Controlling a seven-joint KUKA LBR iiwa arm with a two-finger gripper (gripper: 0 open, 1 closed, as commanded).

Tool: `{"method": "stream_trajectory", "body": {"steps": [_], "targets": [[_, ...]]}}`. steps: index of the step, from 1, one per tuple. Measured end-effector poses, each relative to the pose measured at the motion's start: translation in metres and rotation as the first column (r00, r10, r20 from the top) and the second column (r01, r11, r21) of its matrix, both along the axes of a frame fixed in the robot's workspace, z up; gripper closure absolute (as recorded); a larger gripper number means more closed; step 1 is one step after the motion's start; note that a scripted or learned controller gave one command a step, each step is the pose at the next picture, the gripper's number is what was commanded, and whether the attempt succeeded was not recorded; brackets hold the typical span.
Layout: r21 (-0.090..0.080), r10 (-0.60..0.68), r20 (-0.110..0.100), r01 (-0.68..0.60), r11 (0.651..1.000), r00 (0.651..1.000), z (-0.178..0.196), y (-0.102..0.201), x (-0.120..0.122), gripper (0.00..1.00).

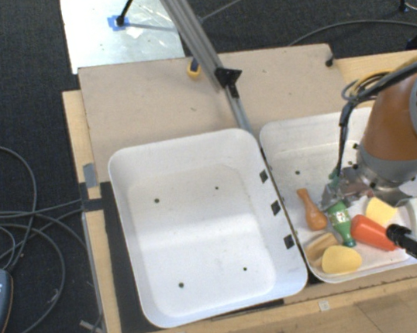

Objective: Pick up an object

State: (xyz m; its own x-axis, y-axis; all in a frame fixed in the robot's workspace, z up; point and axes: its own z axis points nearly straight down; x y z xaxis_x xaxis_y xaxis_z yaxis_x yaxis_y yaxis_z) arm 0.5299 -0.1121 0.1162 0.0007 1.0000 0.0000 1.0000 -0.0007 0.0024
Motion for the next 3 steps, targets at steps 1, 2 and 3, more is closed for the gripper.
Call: {"method": "stream_trajectory", "body": {"steps": [1, 2, 3], "targets": [[-0.001, 0.004, 0.003, -0.004, 1.0, 1.0, 0.046, -0.001, -0.005, 1.0], [-0.002, 0.006, 0.006, -0.006, 1.0, 1.0, 0.106, 0.001, -0.006, 1.0], [-0.001, 0.006, 0.004, -0.006, 1.0, 1.0, 0.149, 0.001, -0.004, 1.0]]}}
